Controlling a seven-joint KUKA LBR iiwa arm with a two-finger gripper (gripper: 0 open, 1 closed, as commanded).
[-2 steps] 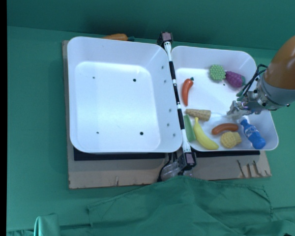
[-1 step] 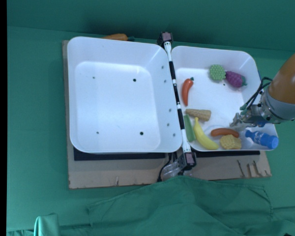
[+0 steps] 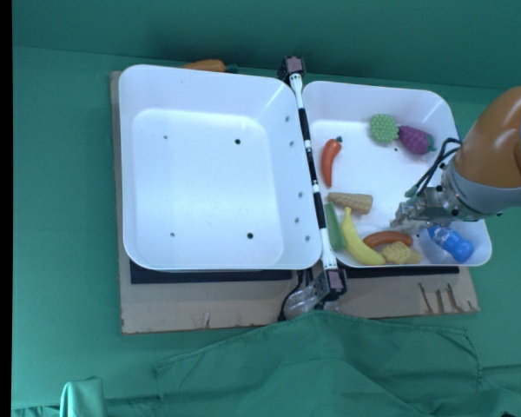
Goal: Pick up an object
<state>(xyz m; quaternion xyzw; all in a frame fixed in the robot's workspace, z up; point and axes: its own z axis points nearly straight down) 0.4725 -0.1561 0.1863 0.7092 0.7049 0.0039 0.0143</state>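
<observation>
Green cloth (image 3: 330, 363) lies crumpled nearest the camera, overlapping the near edge of the cardboard sheet (image 3: 156, 315) under both bins. Left bin (image 3: 139, 146): broad bare floor. Right bin (image 3: 434, 102): toys crowd its near edge, namely a banana (image 3: 358, 241), corn cob (image 3: 350, 201), waffle (image 3: 400, 253), sausage (image 3: 387, 237) and blue bottle (image 3: 451, 243) in the near right corner. A chili pepper (image 3: 330, 158) lies near the divider rail (image 3: 308, 163); green grapes (image 3: 383, 128) and purple grapes (image 3: 414, 139) sit far right. Open floor remains mid-bin. Gripper (image 3: 414, 211) hangs low just beside the sausage and bottle; whether it is spread or closed cannot be told.
</observation>
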